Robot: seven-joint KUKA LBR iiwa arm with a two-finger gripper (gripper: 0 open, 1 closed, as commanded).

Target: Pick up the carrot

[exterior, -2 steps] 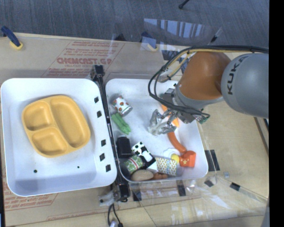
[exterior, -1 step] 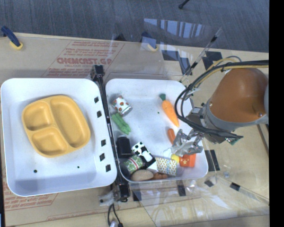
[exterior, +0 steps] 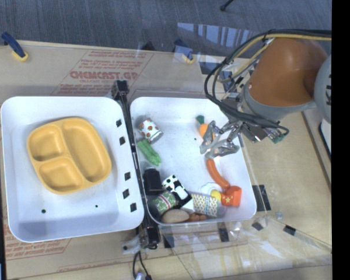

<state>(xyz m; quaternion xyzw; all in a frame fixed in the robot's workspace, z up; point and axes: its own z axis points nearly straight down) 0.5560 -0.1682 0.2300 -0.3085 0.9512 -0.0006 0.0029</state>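
A small orange carrot (exterior: 202,127) with a green top lies in the right bin (exterior: 181,107) near its far right side. My gripper (exterior: 220,143) hangs just right of and slightly nearer than it, over the bin floor. The metal fingers (exterior: 209,140) stand apart, open, with nothing between them. One fingertip partly covers the carrot's near end.
A long curved orange piece (exterior: 217,174) lies just below the gripper. A green pod (exterior: 149,152), a small can (exterior: 149,129) and a heap of toys (exterior: 186,202) fill the bin's left and near side. The left bin (exterior: 23,214) holds a yellow divided plate (exterior: 69,154).
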